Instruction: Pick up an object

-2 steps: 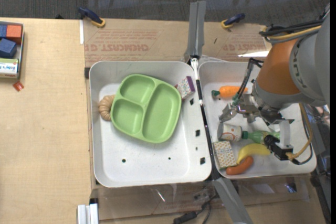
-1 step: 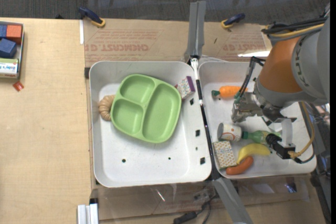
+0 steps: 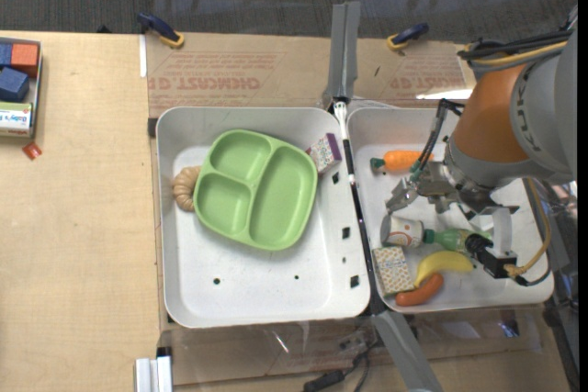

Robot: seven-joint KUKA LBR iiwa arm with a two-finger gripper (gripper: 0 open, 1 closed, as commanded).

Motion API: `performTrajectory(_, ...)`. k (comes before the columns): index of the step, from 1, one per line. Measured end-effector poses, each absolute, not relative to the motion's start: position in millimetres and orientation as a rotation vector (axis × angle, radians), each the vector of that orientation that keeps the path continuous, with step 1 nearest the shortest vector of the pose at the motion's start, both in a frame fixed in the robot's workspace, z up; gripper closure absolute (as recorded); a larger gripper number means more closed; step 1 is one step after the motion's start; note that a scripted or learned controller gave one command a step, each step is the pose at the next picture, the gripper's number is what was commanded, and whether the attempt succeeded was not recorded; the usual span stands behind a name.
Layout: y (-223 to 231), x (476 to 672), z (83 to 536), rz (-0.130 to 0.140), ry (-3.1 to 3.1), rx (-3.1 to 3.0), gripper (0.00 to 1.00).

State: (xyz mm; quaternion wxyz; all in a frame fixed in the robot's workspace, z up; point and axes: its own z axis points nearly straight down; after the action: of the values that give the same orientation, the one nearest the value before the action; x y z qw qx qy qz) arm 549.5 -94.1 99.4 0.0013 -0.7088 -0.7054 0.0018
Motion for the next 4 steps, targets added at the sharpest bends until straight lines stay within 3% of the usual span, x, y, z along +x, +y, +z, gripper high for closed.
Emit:
performTrajectory(1,-92.4,528.7,90.9,0.003,-2.217,-2.224,0.0)
performTrajectory(2,-95.1,551.4,91.1,0.003,-2.222,-2.221,0.0)
performTrajectory(3,-96.3,551.1,99.7,0.005,-2.221,-2.221,1.0)
performTrajectory(4,-96.3,551.0,99.7,0.005,-2.221,-2.221,0.0)
